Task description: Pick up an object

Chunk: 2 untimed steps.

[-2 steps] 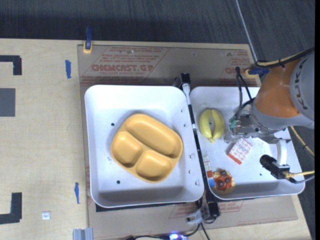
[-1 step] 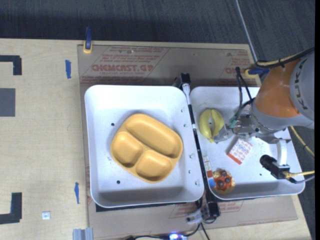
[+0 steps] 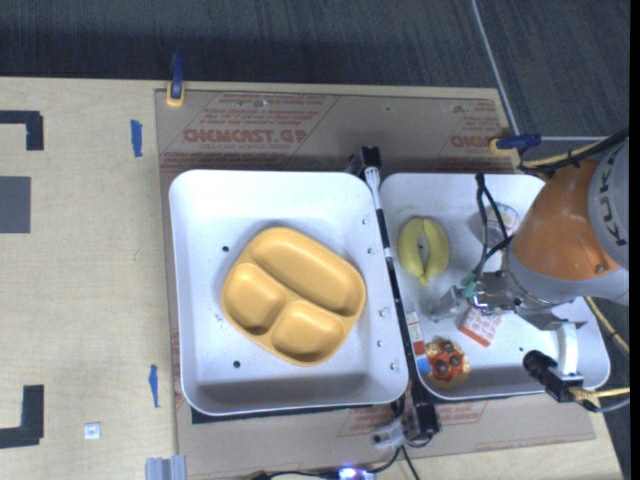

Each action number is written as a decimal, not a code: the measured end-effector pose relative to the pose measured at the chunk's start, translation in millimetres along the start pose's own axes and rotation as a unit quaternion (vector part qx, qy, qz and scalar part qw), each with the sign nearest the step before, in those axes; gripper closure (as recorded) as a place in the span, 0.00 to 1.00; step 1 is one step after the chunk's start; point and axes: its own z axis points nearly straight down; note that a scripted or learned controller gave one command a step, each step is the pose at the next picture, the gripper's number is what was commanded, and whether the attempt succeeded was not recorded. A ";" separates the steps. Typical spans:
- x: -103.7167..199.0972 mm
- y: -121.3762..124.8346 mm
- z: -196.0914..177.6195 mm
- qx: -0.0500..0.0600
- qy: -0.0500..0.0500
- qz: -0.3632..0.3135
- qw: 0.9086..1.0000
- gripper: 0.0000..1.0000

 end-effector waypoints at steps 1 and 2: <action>14.6 -15.8 -0.6 -0.002 -0.001 0.001 1.000 0.00; 12.7 -13.7 -12.2 -0.005 -0.003 0.002 1.000 1.00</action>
